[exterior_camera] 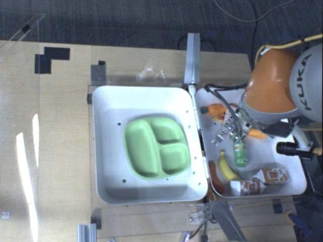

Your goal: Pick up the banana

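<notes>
Nearest the camera, along the right bin's (301,185) front wall: a small carton (246,186) on its side, and a brown-and-white package (274,175) just beside it toward the right. Both rest against the wall, as if they slid to the low edge.

The banana (226,168) lies just behind the carton, at the bin's front-left, curving along the divider side. A dark reddish item (213,173) sits between it and the left wall, touching or nearly so; too dim to name. A green bottle (240,154) lies just beside the banana on its right, close enough to crowd a grasp from that side.

Further back, the gripper (229,129) hangs over the bin's middle, above and behind the banana and not on it. It is a tangle of metal parts seen from above; whether it is apart or together, I cannot tell. Nothing is seen in it. Orange pieces (217,110) lie under and behind it, another orange bit (256,133) to its right.

The arm (272,84), orange band uppermost, comes in from the right and covers the bin's rear-right.

Left bin (106,135): a green divided tray (157,146) sits in the centre, well apart from the work.

Judgement: the approach is not finished; the tool has to come forward and left, and the bottle and wall leave little room.
</notes>
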Controlling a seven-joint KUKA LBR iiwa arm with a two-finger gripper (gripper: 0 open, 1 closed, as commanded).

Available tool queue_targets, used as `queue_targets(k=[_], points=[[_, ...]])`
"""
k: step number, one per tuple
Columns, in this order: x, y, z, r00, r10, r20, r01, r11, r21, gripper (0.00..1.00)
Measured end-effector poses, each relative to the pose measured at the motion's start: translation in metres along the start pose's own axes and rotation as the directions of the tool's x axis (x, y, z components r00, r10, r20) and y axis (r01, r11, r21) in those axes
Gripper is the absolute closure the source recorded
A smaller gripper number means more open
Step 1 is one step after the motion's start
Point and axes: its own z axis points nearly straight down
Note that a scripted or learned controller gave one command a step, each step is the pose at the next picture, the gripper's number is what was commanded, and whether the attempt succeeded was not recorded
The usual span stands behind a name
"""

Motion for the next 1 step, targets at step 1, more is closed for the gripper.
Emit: queue_targets(k=[1], points=[[0.0000,0.0000,0.0000,1.000,0.000,0.000,0.000,1.000,0.000,0.00]])
